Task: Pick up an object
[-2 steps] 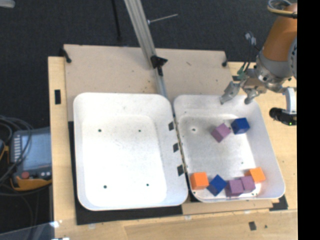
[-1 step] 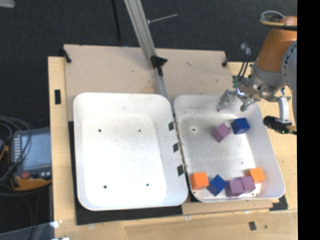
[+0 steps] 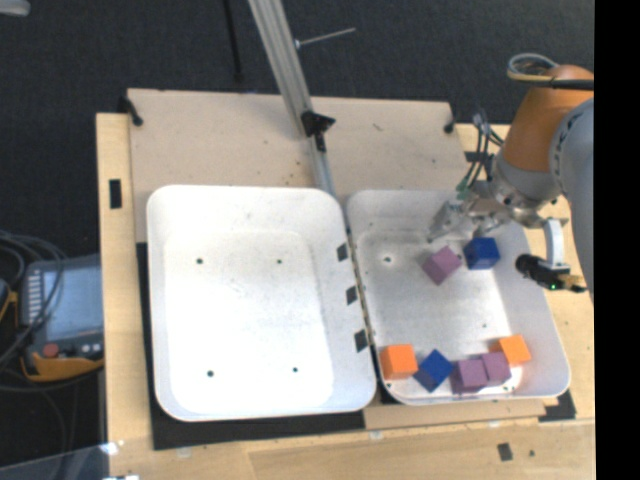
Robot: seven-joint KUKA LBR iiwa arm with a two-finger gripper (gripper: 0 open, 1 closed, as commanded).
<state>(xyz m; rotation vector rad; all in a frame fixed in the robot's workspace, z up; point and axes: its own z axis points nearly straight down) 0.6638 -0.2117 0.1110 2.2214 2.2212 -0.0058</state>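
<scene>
My gripper (image 3: 450, 222) hangs over the back part of the right bin (image 3: 470, 308), at the end of the grey arm with its orange band (image 3: 540, 118). Just below and to its right lies a blue cube (image 3: 482, 253). A purple cube (image 3: 441, 265) lies tilted beside that one, directly under the gripper and a little apart from it. Nothing visibly sits in the gripper.
Along the right bin's front edge lie an orange cube (image 3: 399, 360), a blue cube (image 3: 434, 369), two purple cubes (image 3: 468, 375) (image 3: 495, 368) and another orange cube (image 3: 515, 349). The left bin (image 3: 250, 298) lies beside it. A slanted metal rail (image 3: 285, 58) rises behind the bins.
</scene>
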